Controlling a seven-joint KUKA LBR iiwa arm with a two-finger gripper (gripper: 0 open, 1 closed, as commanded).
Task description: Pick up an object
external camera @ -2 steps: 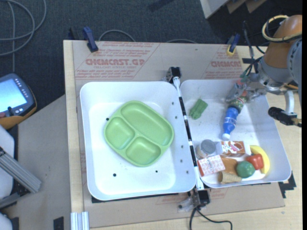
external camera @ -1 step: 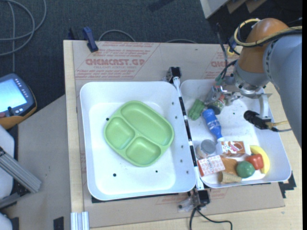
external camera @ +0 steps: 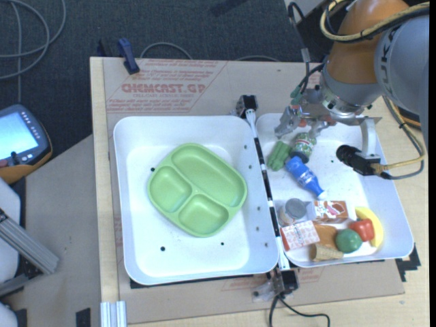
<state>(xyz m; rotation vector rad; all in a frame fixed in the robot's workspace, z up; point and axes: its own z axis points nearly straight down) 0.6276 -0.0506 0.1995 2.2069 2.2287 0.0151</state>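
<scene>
Pincer [external camera: 298, 121] hovers over green bottle [external camera: 300, 147] in right bin [external camera: 398, 203].

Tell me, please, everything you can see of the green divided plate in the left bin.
The green divided plate is pale lime and looks like moulded plastic, with rounded corners and a raised rim. Ridges split it into three compartments: one long one along its upper right side and two smaller ones below. All three look empty. It lies flat, turned at a slant, near the middle of the left bin, resting on the bin floor and touching nothing else.

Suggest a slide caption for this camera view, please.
End effector above cluttered right bin; green divided tray in left bin.
</scene>
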